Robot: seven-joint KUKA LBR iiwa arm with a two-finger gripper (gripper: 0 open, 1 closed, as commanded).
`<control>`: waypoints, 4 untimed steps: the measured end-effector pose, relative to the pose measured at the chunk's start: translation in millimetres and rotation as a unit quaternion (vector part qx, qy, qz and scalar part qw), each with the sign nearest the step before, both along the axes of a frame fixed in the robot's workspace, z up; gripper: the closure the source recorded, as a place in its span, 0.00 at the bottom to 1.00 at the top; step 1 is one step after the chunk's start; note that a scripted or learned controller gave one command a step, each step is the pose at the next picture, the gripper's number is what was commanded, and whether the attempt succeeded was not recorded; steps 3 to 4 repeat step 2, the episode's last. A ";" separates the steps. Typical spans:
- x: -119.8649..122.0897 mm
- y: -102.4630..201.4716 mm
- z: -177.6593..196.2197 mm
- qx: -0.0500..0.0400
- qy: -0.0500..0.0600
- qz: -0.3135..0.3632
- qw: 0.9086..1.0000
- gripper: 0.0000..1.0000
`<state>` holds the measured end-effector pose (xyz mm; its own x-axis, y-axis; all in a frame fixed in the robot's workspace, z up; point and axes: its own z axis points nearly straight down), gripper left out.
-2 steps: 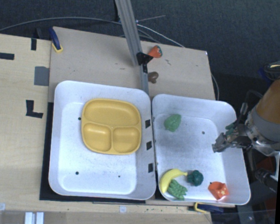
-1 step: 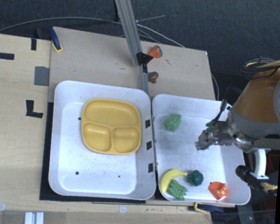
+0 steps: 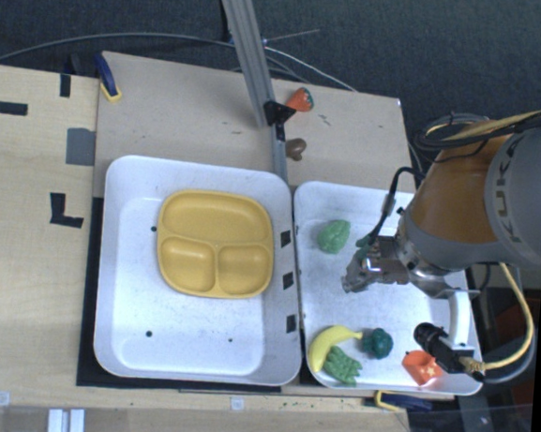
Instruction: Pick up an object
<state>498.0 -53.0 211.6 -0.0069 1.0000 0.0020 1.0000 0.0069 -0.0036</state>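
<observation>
Two bins (image 3: 117, 244): one yellow tray (image 3: 216, 243), roughly five toys; tool (image 3: 364, 275) state unclear.

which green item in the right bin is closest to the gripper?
The light green piece, alone just left of the gripper. The other two green items sit by the banana.

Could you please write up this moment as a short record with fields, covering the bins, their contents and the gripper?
left bin: holds a yellow divided plate
right bin: holds a pale green lump near its far left, and a banana, green toy, dark green ball and orange piece along its near edge
gripper: over the right bin's middle, nothing visibly held
arm: reaches in from the right
</observation>
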 end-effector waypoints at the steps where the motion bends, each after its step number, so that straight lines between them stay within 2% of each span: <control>1: 7.7 58.9 -3.4 0.000 0.000 0.001 1.000 1.00; 2: 11.9 113.9 12.5 0.000 -0.001 0.001 1.000 1.00; 4: 11.9 113.9 12.5 0.000 -0.001 0.001 1.000 1.00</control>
